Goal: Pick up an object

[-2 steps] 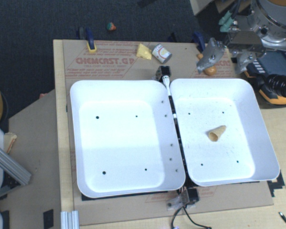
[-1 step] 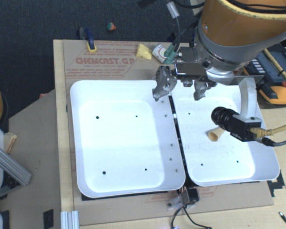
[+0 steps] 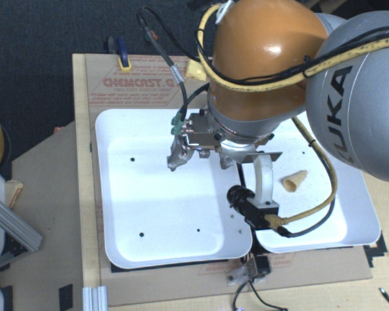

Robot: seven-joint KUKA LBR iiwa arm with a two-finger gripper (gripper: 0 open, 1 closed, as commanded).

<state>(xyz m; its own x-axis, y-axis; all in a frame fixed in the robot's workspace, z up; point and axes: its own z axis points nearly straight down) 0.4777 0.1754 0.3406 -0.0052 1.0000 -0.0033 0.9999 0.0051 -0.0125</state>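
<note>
- Two white bins are sitting side by side; I am looking at the left bin (image 3: 117, 173) and the right bin (image 3: 350, 206).
- My gripper (image 3: 176, 161) is hanging over the left bin.
- Its fingers: I cannot tell if they are open or closed.
- One tan cone (image 3: 294, 181) is lying in the right bin.

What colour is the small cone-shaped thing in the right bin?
Tan, a light beige: the small cone shows in the camera view.
</note>
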